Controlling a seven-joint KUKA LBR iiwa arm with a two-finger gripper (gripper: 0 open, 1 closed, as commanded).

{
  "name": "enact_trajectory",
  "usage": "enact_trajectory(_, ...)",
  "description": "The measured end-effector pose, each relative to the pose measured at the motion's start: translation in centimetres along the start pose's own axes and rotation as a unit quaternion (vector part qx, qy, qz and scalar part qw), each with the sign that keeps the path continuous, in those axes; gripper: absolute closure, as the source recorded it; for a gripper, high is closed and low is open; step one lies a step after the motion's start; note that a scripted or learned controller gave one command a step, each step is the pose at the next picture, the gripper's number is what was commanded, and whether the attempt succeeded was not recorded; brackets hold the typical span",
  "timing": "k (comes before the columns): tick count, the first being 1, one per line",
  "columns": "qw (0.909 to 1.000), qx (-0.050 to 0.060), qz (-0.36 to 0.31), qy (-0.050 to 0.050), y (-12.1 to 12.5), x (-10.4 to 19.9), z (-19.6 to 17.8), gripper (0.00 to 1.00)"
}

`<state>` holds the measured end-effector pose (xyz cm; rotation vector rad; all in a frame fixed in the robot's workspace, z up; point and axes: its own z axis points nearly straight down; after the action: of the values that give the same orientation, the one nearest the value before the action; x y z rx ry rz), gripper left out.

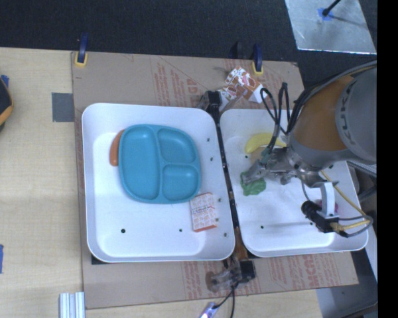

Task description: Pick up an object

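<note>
Two fingers: my gripper (pixel 253 175) is down low in the right bin (pixel 278 234), and I cannot tell if it is open or closed.
Green thing: a small green object (pixel 255 187) sits right at my fingertips, touching or almost touching. I cannot see it held between them.
Yellow thing: a yellow object (pixel 259 142) lies just behind my hand, near the far side of the same bin, partly hidden by my wrist.
My arm: grey with an orange band (pixel 322 121), it comes in from the right, with black cables looping near it.
Left bin: the other white bin (pixel 96 177) is next to my hand, across the middle edge.
Blue plate: a blue plate with three parts (pixel 160 163) rests in that bin, well away from me.
Orange thing: an orange object (pixel 114 150) peeks out from under the plate's far edge.
Small packet: a red and white packet (pixel 203 212) lies near the plate, on the side closer to my hand.
</note>
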<state>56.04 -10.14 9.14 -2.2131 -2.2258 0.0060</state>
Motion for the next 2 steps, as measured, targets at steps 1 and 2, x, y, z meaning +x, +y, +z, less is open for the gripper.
enact_trajectory(1,1.0000,0.001,-0.002,0.000,0.02,-0.08,-1.02,1.00)
enact_trajectory(2,1.0000,0.001,-0.002,0.000,0.02,-0.07,-1.03,0.00)
